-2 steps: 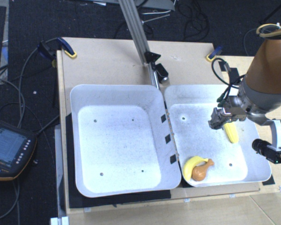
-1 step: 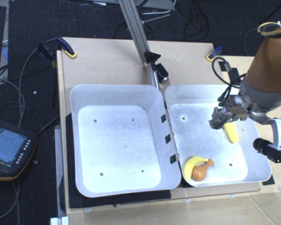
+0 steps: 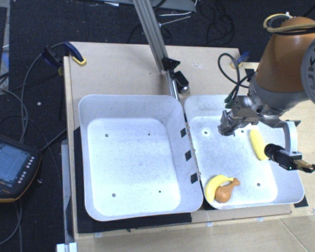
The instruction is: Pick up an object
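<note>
My gripper [image 3: 228,126] hangs over the upper middle of the right bin [image 3: 210,143], under the grey wrist and orange band. A yellow banana-like piece [image 3: 258,143] lies on the bin floor just right of the gripper. At the bin's front edge sits a curved yellow banana [image 3: 216,183] touching an orange-brown drumstick-shaped object [image 3: 224,191]. Nothing shows between the gripper's fingers.
The left bin [image 3: 94,114] stands beside the right one, sharing a middle wall with black clips [image 3: 189,155]. A slanted metal rail [image 3: 155,33] reaches down to the bins' top junction. A black cylinder part on the arm [image 3: 281,155] juts over the right bin's right side.
</note>
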Controlling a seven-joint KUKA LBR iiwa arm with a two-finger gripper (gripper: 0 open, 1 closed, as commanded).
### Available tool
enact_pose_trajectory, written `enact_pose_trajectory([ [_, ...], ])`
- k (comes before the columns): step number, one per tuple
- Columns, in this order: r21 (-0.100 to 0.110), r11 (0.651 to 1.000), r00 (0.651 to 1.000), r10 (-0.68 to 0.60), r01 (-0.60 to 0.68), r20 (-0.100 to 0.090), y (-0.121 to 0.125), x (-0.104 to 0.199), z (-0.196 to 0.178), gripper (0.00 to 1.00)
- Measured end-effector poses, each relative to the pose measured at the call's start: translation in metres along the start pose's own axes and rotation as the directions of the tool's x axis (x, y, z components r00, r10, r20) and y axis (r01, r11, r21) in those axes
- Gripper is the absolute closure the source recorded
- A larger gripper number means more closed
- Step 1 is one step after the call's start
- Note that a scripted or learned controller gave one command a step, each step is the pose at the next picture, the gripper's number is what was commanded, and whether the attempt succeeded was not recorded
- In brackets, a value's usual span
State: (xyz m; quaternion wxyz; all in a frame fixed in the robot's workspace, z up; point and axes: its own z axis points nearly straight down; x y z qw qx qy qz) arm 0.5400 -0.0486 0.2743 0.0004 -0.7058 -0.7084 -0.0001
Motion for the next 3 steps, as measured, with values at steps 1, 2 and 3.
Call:
enact_pose_trajectory([
  [1, 0.000, 1.000, 1.000, -0.001, 0.001, 0.000, 0.026, 0.048, 0.001, 1.00],
  [2, 0.001, 1.000, 1.000, 0.001, -0.001, 0.000, 0.046, 0.083, 0.013, 1.00],
  [3, 0.002, 1.000, 1.000, 0.000, 0.000, 0.001, 0.073, 0.127, 0.038, 1.00],
])
